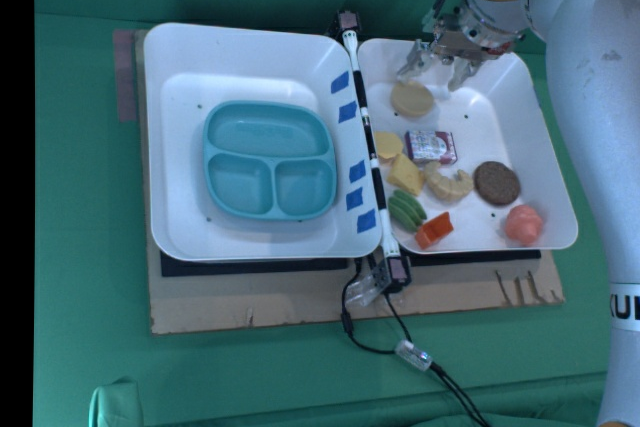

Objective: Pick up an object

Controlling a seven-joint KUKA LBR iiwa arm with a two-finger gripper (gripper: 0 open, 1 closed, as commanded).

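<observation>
My gripper (437, 67) hangs open over the back of the right bin (540, 140), its fingers spread and nothing between them. Just below and left of it lies a round tan cookie (412, 99). Further forward in that bin are a small pink-and-white packet (431, 147), a yellow cheese wedge (405, 174), a tan pastry piece (449, 183), a brown round patty (496, 183), green beans (406, 209), an orange-red piece (434, 230) and a pink-orange fruit (524, 224).
The left bin (180, 65) holds a teal divided plate (269, 160). A black-and-white bar with blue tape tabs (362, 130) runs between the bins. Cables (400, 345) trail off the front of the cardboard base. The arm (590, 65) fills the right side.
</observation>
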